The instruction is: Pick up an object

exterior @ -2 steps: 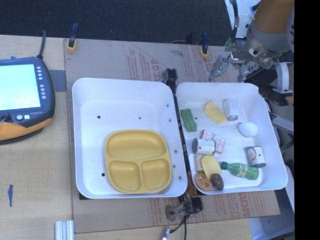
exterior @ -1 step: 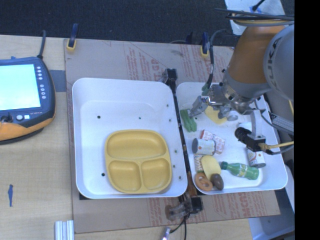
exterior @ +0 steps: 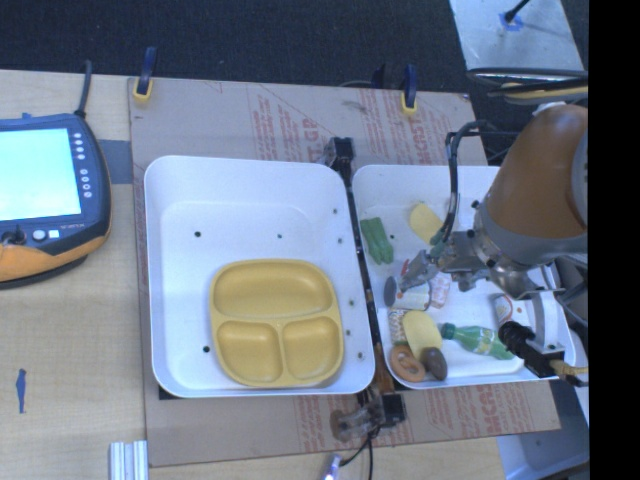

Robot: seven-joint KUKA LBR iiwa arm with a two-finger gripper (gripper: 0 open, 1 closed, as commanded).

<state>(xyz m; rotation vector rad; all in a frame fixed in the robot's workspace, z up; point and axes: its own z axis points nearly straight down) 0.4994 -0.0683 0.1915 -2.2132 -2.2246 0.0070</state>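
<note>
Objects for the pick all lie in the right bin (exterior: 372, 183), so I read the bench from the left to get there. At the far left a teach pendant (exterior: 45, 193) rests on the bench. Next comes the left bin (exterior: 180, 193), bearing only a yellow divided tray (exterior: 277, 320). Across the divider, a green block (exterior: 377, 239) lies near the right bin's left wall, its long axis running roughly up and down the view. Right of it a yellow piece (exterior: 425, 220) sits toward the far side. Nearer me lie a yellow cylinder (exterior: 422, 332), a brown ring (exterior: 407, 363) and a green bottle (exterior: 478, 340) on its side.

The gripper (exterior: 428, 268) hovers mid-bin, between the block and the bottle. I cannot tell how its jaws stand; the wrist clutter hides them. I judge the green block the cleanest target: it lies just to the gripper's left and slightly farther back, apart from its neighbours.
</note>
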